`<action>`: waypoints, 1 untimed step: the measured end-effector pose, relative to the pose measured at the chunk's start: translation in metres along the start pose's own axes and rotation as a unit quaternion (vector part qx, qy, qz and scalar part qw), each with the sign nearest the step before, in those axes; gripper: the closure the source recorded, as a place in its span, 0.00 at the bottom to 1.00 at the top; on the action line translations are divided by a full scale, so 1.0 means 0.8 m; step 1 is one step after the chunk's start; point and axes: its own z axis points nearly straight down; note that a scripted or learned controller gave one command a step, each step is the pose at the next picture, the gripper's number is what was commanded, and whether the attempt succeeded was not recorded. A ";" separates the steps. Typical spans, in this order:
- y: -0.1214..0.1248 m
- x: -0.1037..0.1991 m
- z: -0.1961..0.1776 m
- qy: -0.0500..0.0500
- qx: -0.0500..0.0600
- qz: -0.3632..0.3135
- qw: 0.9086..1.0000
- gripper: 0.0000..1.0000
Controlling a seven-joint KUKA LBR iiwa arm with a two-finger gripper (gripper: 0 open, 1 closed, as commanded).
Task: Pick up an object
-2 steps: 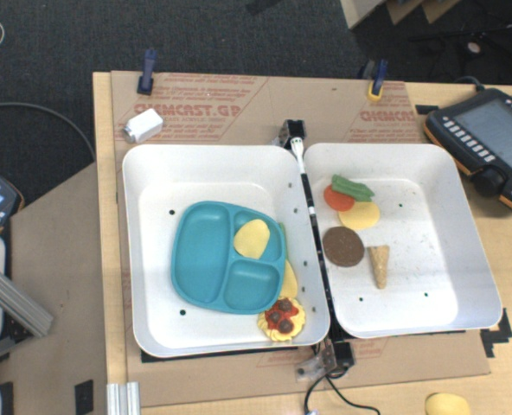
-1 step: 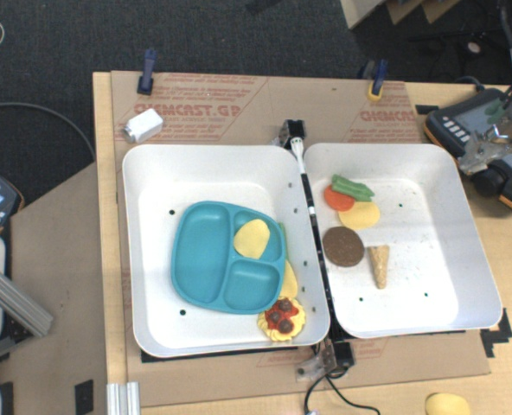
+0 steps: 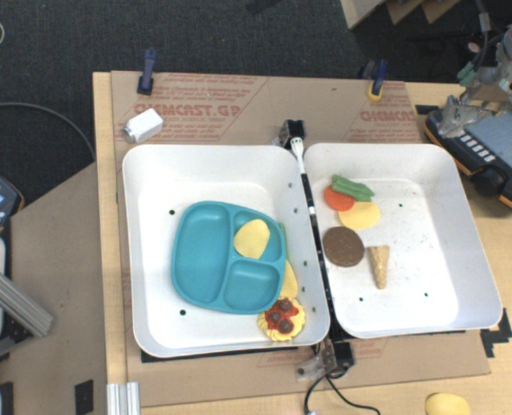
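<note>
Hand (image 3: 455, 118), pale metal, near smooth white bin (image 3: 476, 232)

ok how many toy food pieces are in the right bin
5, all in the right bin, clustered at its left: green piece, red-orange piece, yellow disc, brown round, tan cone. Overlaps could hide more.

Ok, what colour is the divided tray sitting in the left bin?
The divided tray is teal blue, seen clearly in the camera view from above.
</note>
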 end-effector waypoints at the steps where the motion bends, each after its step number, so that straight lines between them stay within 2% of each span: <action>1: -0.005 -0.021 0.026 0.001 0.004 0.003 1.000 1.00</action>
